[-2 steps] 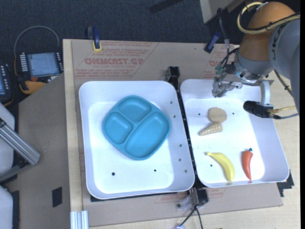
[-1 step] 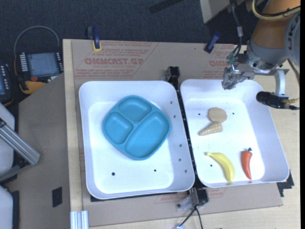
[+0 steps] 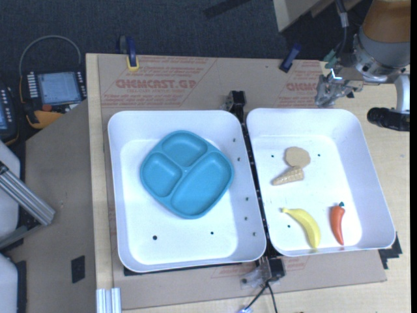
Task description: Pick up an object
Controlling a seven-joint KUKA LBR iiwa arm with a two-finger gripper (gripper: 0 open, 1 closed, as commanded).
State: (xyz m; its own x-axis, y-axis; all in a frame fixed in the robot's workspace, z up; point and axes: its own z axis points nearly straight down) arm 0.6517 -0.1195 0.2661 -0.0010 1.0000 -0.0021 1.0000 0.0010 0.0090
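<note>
Left bin (image 3: 124, 194): blue divided plate (image 3: 187, 173). Right bin (image 3: 365, 168): cookie (image 3: 297, 156), cone (image 3: 288, 175), banana (image 3: 305, 225), carrot (image 3: 337, 223). Gripper (image 3: 328, 91) above the right bin's far rim, grasp state unclear.

A blue divided plate (image 3: 187, 173), yellow banana (image 3: 305, 225), orange carrot (image 3: 337, 223) and tan cookie (image 3: 297, 156) lie in white bins (image 3: 130, 194).

Brown bench (image 3: 195, 77), two white bins (image 3: 124, 175) side by side
</note>
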